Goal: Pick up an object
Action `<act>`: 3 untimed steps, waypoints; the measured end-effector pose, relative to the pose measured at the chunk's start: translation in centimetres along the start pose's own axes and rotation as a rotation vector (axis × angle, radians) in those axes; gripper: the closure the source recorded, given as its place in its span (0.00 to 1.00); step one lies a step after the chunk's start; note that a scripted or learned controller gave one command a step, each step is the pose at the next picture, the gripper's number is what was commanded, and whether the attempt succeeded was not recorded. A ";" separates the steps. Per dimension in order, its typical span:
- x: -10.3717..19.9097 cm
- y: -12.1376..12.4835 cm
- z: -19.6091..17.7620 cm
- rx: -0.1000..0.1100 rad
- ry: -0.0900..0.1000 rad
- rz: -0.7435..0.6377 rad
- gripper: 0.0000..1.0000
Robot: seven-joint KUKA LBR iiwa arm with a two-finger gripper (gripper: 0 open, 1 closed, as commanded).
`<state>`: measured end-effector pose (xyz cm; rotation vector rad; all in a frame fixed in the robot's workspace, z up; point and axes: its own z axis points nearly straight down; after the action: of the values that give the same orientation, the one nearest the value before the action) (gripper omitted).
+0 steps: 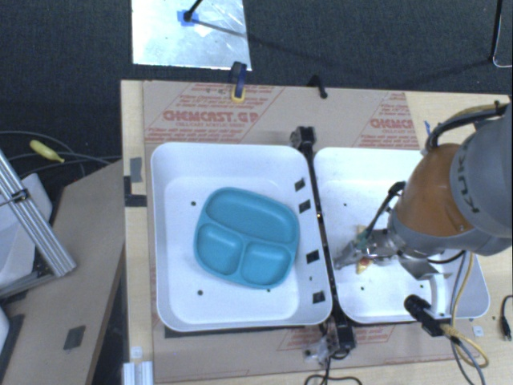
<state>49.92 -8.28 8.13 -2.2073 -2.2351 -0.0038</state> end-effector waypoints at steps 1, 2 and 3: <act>1.4 0.9 -24.3 -0.019 -0.003 0.005 0.00; -0.3 -0.6 -5.8 0.016 0.000 0.014 0.00; -1.0 -0.7 0.0 0.003 -0.002 0.012 0.00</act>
<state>49.24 -9.31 8.16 -2.2208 -2.2210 0.0012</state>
